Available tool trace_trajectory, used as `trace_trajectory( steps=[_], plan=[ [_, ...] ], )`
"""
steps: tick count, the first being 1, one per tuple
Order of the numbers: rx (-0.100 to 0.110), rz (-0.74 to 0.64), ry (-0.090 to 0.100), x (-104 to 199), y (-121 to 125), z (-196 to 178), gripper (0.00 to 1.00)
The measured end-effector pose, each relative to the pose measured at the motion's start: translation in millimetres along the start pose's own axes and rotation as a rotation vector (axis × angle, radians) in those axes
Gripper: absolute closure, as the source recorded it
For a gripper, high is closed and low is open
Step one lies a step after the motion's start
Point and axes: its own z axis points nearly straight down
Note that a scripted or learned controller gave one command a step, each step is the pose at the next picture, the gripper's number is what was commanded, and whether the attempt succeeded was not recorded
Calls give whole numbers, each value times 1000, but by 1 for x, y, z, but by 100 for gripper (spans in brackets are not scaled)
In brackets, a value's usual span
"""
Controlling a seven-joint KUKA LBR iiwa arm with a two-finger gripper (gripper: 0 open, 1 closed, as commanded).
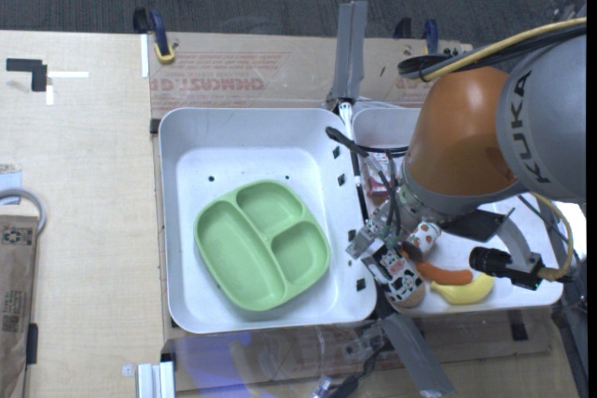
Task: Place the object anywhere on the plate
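green plate (262, 243) lies flat, its long axis running upper-right to lower-left.

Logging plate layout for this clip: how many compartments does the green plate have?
3. The green plate in the left bin has one long compartment along its left side and two smaller ones on its right.

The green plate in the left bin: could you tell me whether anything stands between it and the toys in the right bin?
Only the bins' adjoining walls separate the green plate from the toys; the gripper hangs right over that divide.
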Motion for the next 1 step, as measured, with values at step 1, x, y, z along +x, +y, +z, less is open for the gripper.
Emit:
trace_trajectory(
  steps=[1],
  plan=[
    [2,-56,0,-5,84,1,100]
  ],
)
